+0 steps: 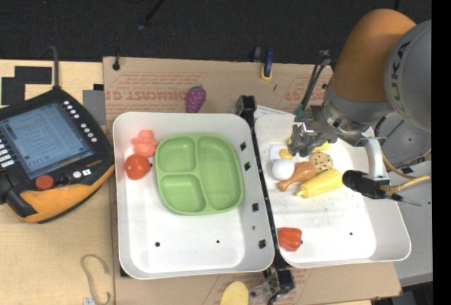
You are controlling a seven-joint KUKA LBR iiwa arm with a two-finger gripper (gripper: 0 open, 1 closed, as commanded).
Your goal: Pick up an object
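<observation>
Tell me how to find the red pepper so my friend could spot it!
Look at the right white bin, the one the robot arm reaches into. Most toys there huddle near its top under the claw. The red pepper sits alone by the bin's lower left edge, small, shiny red, far from the yellow corn and white egg.

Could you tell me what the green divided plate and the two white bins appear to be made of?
The green divided plate looks like moulded plastic with a matte finish: uniform colour, rounded compartment edges, only soft highlights. The white bins also look like thin formed plastic, smooth and slightly glossy, with rounded corners and rolled rims; the exact material cannot be confirmed by look alone.
</observation>
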